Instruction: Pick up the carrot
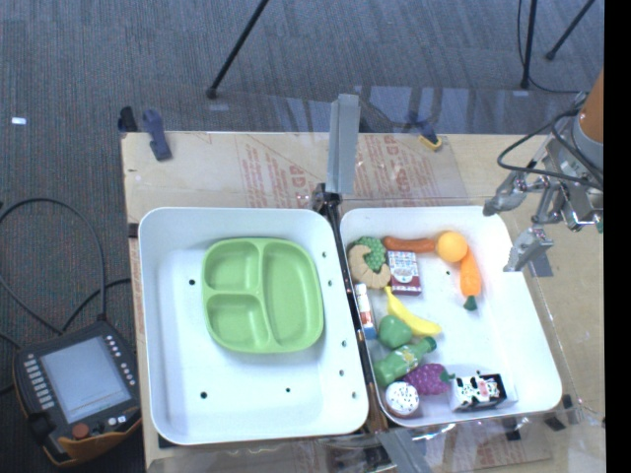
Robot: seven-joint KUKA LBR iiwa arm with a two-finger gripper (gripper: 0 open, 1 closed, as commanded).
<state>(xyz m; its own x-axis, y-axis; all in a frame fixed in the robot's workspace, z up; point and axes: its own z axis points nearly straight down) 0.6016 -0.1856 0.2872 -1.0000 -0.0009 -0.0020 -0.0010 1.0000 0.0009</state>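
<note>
- Right now the carrot (470,278) lies in the right bin (540,335), just beside the orange (453,246).
- Gripper (530,227) hovers right of the carrot, released, grasping nothing.

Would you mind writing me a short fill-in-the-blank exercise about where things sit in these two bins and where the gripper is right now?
1. The green divided plate lies in the ____ bin.
2. The carrot lies in the right bin, just below the round ____ fruit.
3. The gripper hovers at the upper ____ corner of the right bin, apart from the carrot.
4. The yellow ____ lies between the small red carton and the green bottle.

Missing words: left; orange; right; banana
</note>
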